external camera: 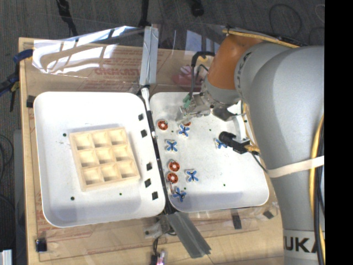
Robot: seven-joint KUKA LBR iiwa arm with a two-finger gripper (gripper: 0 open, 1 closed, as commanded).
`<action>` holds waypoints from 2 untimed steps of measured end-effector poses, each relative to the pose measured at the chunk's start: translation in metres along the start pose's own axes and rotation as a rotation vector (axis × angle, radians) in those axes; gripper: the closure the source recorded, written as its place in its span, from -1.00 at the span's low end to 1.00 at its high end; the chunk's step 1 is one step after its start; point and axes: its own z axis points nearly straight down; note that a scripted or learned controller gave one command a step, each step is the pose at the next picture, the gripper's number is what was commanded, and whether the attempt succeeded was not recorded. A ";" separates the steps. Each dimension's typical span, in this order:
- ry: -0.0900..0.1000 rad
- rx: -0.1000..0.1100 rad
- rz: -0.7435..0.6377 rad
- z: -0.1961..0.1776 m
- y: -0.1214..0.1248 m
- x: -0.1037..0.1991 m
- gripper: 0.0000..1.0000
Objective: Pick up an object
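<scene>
Bottom centre of frame: grey metal bracket (187,235) on the bench, below the seam between the two bins.

Right bin (237,187), lower left corner: lowest blue jack (178,193), close to the rim. Just above it a pair of orange rings (173,171), one over the other in frame and nearly touching. A second blue jack (191,175) lies just right of the pair.

Mid-height, left bin (47,148): wooden tray (103,156) with a three-by-three grid of cells, lying flat and turned slightly, well apart from the bin walls. Small black clips (147,182) run along the seam between the bins.

Mid-height, right bin: third blue jack (171,145) near the left wall. A fourth blue jack (220,143) lies further right, close under the arm.

Upper left of right bin: single orange ring (162,125) near the wall, fifth blue jack (183,130) just beside it to the right. The gripper (189,111) sits directly above that jack in frame, very near it. Contact cannot be told, and whether the gripper is spread or closed cannot be told either. Nothing is seen held.

The grey arm (287,104) fills the right side, with its orange band (225,65) above the wrist.

Upper left of frame: clear plastic sheet (83,54) catching glare, behind the left bin.
</scene>
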 end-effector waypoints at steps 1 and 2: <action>0.000 0.000 -0.001 0.000 0.000 0.000 -1.00; 0.000 0.001 -0.007 -0.010 0.001 0.001 1.00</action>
